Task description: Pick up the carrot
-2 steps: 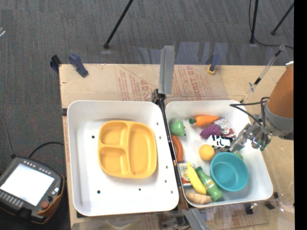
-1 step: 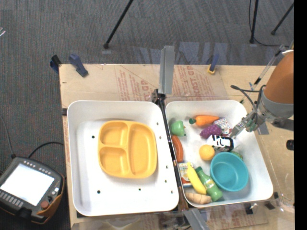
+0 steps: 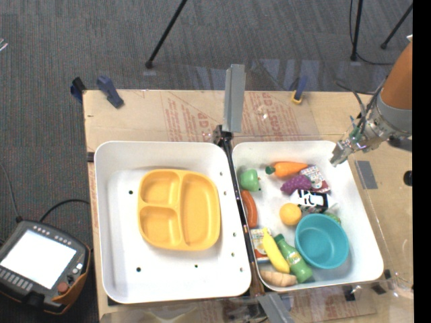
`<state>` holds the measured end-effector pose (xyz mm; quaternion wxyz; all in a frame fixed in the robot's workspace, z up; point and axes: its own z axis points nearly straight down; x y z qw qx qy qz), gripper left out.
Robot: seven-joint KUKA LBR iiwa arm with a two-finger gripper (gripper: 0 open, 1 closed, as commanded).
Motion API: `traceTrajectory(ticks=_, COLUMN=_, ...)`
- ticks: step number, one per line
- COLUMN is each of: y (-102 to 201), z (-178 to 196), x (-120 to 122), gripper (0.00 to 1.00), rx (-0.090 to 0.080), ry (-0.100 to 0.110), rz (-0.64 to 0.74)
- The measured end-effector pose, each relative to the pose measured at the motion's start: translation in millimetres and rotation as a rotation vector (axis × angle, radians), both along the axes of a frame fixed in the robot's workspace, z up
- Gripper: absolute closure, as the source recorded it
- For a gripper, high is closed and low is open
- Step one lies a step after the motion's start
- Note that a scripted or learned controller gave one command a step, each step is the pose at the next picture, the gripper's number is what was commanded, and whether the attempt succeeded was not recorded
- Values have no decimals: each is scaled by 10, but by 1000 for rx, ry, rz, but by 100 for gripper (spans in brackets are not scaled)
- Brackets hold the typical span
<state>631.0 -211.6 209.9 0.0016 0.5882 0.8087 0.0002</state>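
The orange toy carrot with a green top (image 3: 289, 169) is seen lying flat in the right shallow white bin (image 3: 372, 247), near its rim at 12 o'clock. A bunch of purple plastic grapes (image 3: 297, 183) is found just beside it, at 5 o'clock from it, and a small green apple (image 3: 249, 178) at 9 o'clock. The two-finger gripper (image 3: 339, 155) is located at the 1 o'clock corner of this bin, apart from the carrot. Nothing is seen between its fingers; how far they are opened cannot be told. A yellow divided plastic plate (image 3: 180, 208) is placed in the left white bin (image 3: 111, 261).
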Motion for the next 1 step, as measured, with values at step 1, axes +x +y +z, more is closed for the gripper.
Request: traceTrajectory(ticks=1, y=104, z=-527, x=-291, gripper=100, rx=2, ry=9, rz=-626)
